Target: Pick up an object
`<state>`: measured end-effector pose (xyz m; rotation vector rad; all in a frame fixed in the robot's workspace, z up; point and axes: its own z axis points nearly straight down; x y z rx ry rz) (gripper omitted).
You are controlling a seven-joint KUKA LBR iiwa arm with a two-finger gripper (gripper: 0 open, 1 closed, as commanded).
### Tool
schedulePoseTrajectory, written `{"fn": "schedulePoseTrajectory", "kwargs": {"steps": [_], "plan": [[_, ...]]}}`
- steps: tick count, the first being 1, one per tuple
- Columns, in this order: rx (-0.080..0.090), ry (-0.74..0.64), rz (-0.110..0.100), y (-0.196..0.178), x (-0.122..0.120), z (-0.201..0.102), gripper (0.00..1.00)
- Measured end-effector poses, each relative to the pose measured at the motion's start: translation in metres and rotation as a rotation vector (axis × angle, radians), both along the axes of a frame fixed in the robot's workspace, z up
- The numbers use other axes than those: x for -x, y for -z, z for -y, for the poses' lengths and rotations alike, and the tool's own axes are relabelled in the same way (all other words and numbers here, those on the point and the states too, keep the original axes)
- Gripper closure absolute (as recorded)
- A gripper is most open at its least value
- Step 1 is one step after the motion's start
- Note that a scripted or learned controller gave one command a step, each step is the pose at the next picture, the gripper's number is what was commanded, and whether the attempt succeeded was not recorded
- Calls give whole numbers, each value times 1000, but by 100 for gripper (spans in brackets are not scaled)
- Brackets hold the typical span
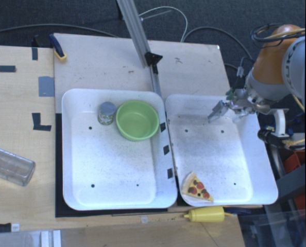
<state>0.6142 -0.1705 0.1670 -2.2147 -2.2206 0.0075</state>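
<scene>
A flat pizza-slice toy (196, 187) lies at seven o'clock against the right bin's (256, 184) rim, broad speckled floor open above it, while the gripper (217, 110) hovers at eleven o'clock, its opening indiscernible.

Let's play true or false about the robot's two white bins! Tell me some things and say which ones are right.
1. The green round bowl sits in the left white bin. True.
2. The toy pizza slice lies in the left bin. False: it lies in the right white bin, at its near left corner.
3. The small grey-lidded can stands just beside the bowl. True.
4. The gripper holds the pizza slice. False: it hangs over the right bin's far part, away from the slice.
5. The yellow bottle lies inside a bin. False: it lies outside, along the near edge.
</scene>
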Motion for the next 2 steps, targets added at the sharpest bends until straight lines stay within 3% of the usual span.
{"fn": "schedulePoseTrajectory", "kwargs": {"steps": [1, 2], "plan": [[0, 1, -1, 65, 3, -2, 0], [0, -1, 5, 51, 2, -2, 100]]}}
